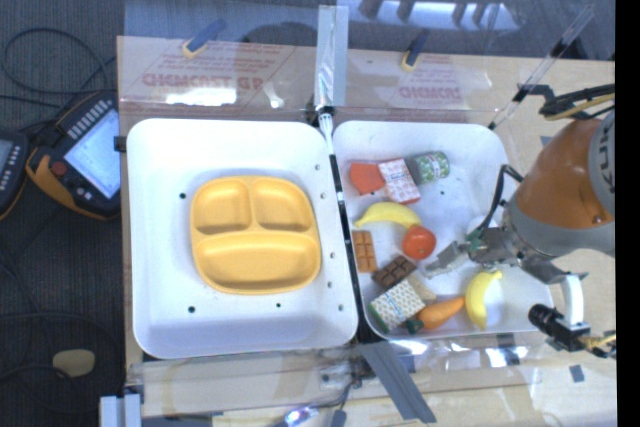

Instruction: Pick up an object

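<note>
Reaching into the right bin [490, 140], the gripper [470, 250] hangs low between a tomato [419, 241] and a banana [483, 296]; whether its fingers are spread or closed I cannot tell, and nothing shows between them. Next it must settle on one item and close. That bin also holds a carrot [441, 312], boxes and a can [431, 165]; the left bin [160, 145] holds a yellow tray [256, 233].

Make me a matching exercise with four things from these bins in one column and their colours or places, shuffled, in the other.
Things:
1. divided tray
2. tomato
3. carrot
4. can

Descriptions:
A. orange, at the right bin's near edge
B. yellow, alone in the left bin
C. green label, at the right bin's far side
D. red and round, mid right bin

Pairs: 1-B, 2-D, 3-A, 4-C
</note>
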Action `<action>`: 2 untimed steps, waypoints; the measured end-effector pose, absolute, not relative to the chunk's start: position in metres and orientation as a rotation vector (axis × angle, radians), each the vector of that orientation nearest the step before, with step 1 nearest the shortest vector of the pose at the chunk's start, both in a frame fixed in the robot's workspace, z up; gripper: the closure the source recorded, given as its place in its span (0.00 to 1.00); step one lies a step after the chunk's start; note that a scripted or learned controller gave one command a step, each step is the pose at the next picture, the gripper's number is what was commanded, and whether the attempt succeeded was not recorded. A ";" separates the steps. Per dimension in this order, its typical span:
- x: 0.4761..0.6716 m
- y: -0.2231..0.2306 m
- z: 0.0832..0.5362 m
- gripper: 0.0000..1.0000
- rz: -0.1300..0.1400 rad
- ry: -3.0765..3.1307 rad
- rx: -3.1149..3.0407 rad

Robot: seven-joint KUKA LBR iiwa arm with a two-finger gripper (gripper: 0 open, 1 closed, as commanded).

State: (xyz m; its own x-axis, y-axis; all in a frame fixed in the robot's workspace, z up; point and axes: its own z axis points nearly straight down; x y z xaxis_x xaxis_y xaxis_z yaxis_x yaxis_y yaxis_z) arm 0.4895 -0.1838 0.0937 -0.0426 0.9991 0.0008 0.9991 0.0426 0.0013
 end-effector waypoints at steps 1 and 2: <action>0.537 -0.121 0.089 0.00 0.008 2.336 2.082; 0.574 -0.102 0.089 0.00 0.005 2.407 2.003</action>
